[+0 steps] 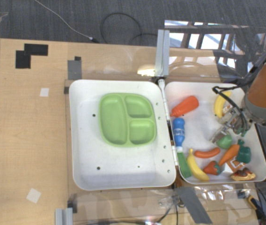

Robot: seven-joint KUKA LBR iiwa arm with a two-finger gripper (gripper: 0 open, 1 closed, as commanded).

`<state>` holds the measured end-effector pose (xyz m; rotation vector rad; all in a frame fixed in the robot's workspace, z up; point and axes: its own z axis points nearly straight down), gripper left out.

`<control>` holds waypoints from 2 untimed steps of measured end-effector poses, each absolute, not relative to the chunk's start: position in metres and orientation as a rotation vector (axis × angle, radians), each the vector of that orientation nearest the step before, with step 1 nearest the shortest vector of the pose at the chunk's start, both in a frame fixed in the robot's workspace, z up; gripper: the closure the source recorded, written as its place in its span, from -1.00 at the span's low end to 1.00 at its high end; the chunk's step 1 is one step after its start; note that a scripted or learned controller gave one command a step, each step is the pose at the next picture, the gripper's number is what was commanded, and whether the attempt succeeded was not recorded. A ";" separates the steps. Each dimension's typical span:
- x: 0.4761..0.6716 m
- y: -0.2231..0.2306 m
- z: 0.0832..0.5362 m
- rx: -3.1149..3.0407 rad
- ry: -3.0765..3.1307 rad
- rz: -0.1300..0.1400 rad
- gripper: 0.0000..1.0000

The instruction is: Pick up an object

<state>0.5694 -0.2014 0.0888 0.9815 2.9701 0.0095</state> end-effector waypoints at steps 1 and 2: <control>0.528 -0.161 0.090 0.766 3.032 0.001 -1.00; 0.596 -0.096 0.090 1.348 2.817 0.003 -1.00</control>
